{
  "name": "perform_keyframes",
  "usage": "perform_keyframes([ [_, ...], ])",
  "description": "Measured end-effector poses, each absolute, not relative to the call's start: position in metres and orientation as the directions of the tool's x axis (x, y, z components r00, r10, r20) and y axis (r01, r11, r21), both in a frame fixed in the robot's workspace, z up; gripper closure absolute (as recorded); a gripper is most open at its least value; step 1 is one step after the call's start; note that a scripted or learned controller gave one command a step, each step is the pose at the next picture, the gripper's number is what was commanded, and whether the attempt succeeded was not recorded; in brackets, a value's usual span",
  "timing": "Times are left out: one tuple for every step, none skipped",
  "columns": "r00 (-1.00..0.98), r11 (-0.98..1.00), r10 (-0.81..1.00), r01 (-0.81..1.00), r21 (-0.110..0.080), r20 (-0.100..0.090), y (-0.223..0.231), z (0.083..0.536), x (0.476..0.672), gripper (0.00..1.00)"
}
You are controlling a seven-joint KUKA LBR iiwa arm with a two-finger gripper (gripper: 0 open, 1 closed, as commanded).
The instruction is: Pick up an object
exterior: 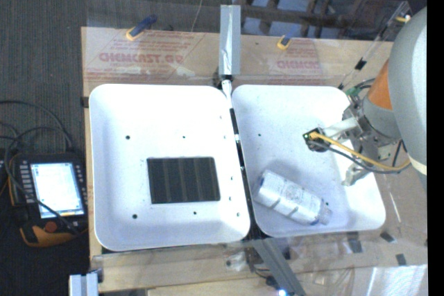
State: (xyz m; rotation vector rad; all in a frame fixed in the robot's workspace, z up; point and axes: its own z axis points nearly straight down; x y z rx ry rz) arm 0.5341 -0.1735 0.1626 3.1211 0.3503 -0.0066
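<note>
A clear plastic bottle [291, 199] lies on its side near the front of the right bin [277, 104], its cap end pointing to the front right. In the left bin [125, 114] a black ribbed rectangular pad [182, 179] lies flat. My gripper [350, 152] hangs over the right side of the right bin, behind and to the right of the bottle and apart from it. Yellow and black cables run along the gripper toward the bin's middle. Nothing shows held in it.
The grey arm with its orange band [380, 93] enters from the right over the bin's edge. A metal post [229, 38] stands behind the seam between the bins. A handheld screen [52, 189] lies on the floor at the left.
</note>
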Motion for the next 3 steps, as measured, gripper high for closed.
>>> perform_keyframes([
  [0.695,-0.695,0.719,0.719,0.0,-0.004,-0.201,0.245,0.561,0.0],
  [0.924,-0.924,0.381,0.381,0.002,-0.004,-0.191,0.307,0.55,0.0],
  [0.973,-0.973,0.231,0.231,0.002,-0.003,-0.195,0.384,0.545,0.0],
])
